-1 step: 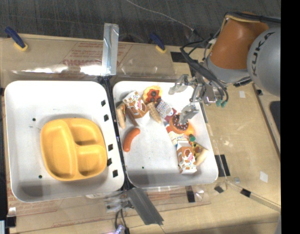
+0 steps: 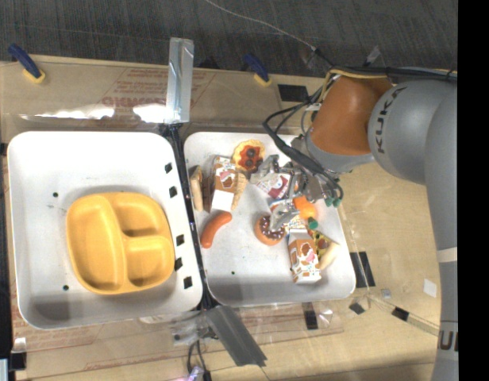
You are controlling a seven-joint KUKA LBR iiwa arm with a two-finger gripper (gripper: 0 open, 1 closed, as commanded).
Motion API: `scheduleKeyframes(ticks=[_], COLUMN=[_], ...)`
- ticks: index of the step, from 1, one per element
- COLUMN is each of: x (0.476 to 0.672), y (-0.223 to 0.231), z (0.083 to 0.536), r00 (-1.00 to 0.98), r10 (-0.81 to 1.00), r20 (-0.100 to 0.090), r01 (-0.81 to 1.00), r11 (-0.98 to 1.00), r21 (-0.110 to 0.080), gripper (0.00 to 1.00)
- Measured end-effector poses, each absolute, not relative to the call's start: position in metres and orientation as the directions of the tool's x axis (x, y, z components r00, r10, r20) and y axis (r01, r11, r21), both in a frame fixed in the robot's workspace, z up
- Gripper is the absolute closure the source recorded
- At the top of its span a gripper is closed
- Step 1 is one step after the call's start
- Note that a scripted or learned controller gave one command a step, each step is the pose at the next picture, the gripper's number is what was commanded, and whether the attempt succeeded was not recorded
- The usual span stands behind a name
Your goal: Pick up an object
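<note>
The right bin (image 2: 252,280) holds a heap of toy food: a red sausage (image 2: 215,228), a chocolate doughnut (image 2: 267,228), a small milk carton (image 2: 304,258), a tart with dark berries (image 2: 248,155), a brown-and-white carton (image 2: 224,179) and an orange carrot-like piece (image 2: 307,209). My gripper (image 2: 296,190) reaches down from the orange-banded wrist (image 2: 344,117) into the upper right of that heap, beside a crinkled packet (image 2: 274,182). The wrist and cables hide its fingers.
The left bin (image 2: 38,157) carries a yellow divided tray (image 2: 119,240). A taped divider (image 2: 181,78) runs between the bins. The grey arm (image 2: 415,133) covers the bench at the right. Blue clips (image 2: 26,62) sit on the cardboard at the back.
</note>
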State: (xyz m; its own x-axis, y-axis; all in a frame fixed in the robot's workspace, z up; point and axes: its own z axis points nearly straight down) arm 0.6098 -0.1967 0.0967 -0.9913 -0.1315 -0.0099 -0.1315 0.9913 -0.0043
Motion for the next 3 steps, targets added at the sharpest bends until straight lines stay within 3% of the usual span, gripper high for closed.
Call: scheduleKeyframes(ticks=[1, 2, 3], x=[0.635, 0.637, 0.659], y=[-0.178, -0.177, -0.157], z=[0.096, 0.108, 0.189], r00=[-0.989, -0.988, -0.998], r10=[-0.146, -0.152, 0.056], r20=[-0.008, -0.011, -0.007], r01=[-0.146, -0.152, 0.056], r11=[0.989, 0.988, 0.998], r21=[-0.004, -0.005, -0.001], gripper=[0.00, 1.00, 1.00])
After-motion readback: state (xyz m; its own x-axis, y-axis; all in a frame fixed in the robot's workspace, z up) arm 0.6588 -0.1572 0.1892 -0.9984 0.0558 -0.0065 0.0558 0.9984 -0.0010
